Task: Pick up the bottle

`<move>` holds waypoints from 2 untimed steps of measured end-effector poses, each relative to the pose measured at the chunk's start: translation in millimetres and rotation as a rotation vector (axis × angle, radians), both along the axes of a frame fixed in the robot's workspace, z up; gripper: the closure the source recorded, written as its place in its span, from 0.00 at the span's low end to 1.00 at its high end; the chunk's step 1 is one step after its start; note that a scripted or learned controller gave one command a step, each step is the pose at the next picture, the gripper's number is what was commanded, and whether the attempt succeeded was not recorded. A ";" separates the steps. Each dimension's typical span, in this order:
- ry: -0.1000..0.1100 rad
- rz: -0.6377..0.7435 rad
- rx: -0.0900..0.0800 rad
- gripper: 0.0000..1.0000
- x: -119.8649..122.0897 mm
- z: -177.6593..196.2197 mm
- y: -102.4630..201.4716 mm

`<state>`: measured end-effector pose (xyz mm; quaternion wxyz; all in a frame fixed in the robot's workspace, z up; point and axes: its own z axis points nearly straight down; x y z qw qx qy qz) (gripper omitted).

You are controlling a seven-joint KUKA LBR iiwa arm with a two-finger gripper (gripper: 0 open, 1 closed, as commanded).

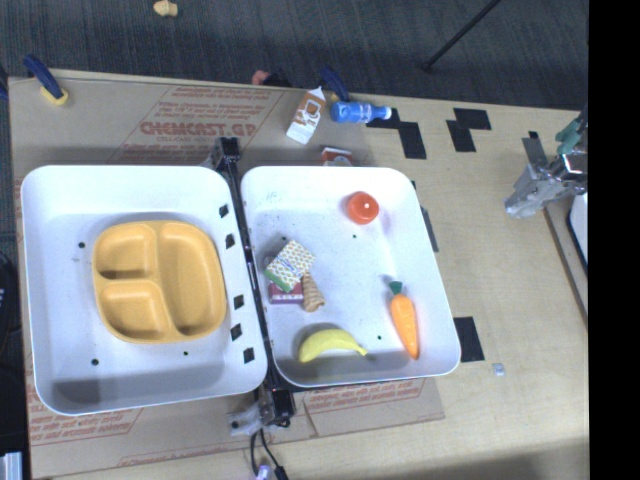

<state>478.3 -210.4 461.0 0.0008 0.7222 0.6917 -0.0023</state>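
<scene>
Near the worktop's far edge, beyond the right bin [425, 258], the blue bottle [358, 113] is lying on its side beside a small carton [306, 116]. Over the worktop's right edge the gripper [535, 190] is hovering, nothing between its fingers; whether they are parted is unclear.

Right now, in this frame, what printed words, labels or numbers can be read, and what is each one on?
"CHEMCAST GP": red print on the cardboard sheet under the bins, behind the left bin.
Smaller red lines around it and along the sheet's front edge: too blurred to read.
Small carton and blue bottle labels: too small to read.
</scene>
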 end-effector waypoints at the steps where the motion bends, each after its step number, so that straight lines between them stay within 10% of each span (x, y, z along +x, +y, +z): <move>1: 0.000 0.007 -0.001 1.00 0.6 10.7 0.1; 2: 0.000 0.013 -0.003 1.00 1.1 21.4 0.2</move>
